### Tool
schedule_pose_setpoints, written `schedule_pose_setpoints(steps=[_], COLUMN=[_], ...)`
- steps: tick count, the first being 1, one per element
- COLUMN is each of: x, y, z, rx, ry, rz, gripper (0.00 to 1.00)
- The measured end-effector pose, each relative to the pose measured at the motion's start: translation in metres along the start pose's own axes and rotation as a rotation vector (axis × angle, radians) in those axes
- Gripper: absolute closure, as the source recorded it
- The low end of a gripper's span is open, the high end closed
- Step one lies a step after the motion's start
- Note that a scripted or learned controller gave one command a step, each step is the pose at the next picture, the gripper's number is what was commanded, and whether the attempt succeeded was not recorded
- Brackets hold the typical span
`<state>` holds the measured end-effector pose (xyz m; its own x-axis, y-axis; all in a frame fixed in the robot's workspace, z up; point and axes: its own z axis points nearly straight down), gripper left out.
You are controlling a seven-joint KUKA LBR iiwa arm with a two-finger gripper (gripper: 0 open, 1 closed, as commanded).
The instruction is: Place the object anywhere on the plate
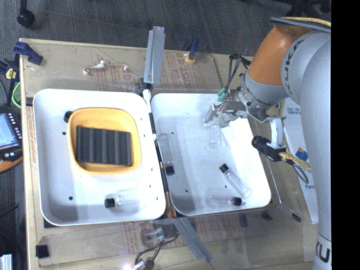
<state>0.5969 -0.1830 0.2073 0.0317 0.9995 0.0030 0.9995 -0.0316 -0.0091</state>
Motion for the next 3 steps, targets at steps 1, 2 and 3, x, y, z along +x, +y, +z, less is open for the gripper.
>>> schedule_pose_setpoints(steps=[1, 2, 3], x=[0.087, 0.155, 0.155], y=[0.0, 0.031, 0.031], z=[0.016, 0.016, 0.016], rx=[-0.004, -0.007, -0.007], ry=[-0.003, -0.005, -0.005], rz=[-0.206, -0.333, -0.332], gripper=[1.0, 1.0, 0.0])
